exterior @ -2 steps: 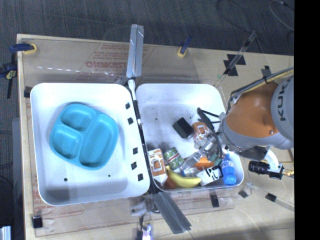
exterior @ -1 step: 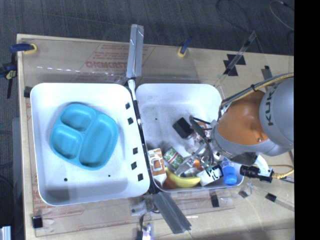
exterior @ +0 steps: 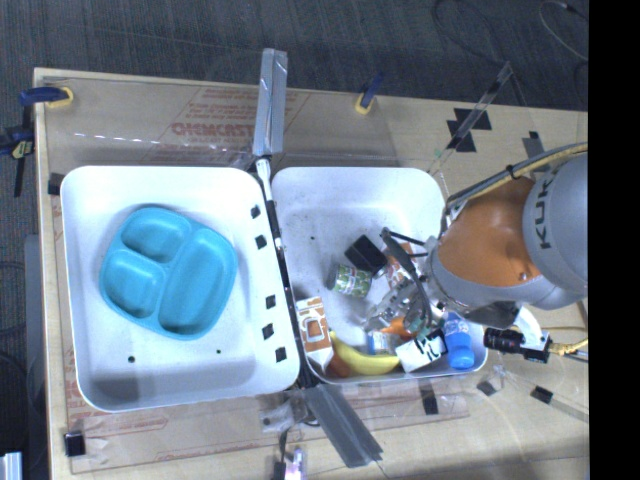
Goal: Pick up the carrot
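Far left of the banana (exterior: 368, 360) sits the left bin (exterior: 70, 298), with 1 blue plate (exterior: 170, 273) in it. The banana itself lies along the near wall of the right bin (exterior: 340, 183), with a small box (exterior: 314, 326) just to its left and a can (exterior: 352, 281) up and slightly left of it.

The carrot (exterior: 399, 326) is just above the banana's right end. Only a small orange patch of it shows, wedged among other clutter and partly covered, so its length and lie are unclear.

The gripper (exterior: 405, 296) hangs directly over that patch, a little farther above the banana. Whether it is spread or closed cannot be told, since it blends into the clutter beneath.

Right of the banana lies a blue bottle (exterior: 458, 343), and above that the arm (exterior: 490, 248) reaches in.

This looks like the descent-and-grasp step. Next, the gripper probably needs to close squarely on the carrot without catching its neighbours, then lift straight up.
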Controlling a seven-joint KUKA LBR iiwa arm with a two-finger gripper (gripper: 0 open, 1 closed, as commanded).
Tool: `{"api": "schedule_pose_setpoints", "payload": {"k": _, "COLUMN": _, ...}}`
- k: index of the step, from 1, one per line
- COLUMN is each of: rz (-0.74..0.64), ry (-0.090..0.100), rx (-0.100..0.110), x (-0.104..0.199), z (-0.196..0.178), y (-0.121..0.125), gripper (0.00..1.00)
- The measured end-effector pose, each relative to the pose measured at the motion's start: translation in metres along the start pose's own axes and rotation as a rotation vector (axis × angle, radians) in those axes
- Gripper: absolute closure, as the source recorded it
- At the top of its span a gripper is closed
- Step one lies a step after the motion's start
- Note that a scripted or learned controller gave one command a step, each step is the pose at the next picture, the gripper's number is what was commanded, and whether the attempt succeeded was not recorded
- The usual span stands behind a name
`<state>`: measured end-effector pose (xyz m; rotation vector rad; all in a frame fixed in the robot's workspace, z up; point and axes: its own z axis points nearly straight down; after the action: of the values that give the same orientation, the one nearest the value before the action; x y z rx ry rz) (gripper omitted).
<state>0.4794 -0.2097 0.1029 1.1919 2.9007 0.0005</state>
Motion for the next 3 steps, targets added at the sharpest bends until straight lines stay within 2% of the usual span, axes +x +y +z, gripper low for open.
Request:
{"api": "schedule_pose_setpoints", "payload": {"k": 1, "rz": -0.205, "ry": 0.003, "rx": 0.001, "x": 0.027, "z": -0.097, "y": 0.026, "gripper": 1.0}}
{"api": "schedule_pose_setpoints", "payload": {"k": 2, "rz": -0.046, "ry": 0.004, "rx": 0.003, "x": -0.012, "z": -0.081, "y": 0.037, "gripper": 1.0}}
{"api": "schedule_pose_setpoints", "payload": {"k": 3, "rz": -0.225, "ry": 0.001, "rx": 0.002, "x": -0.001, "z": -0.184, "y": -0.002, "gripper": 1.0}}
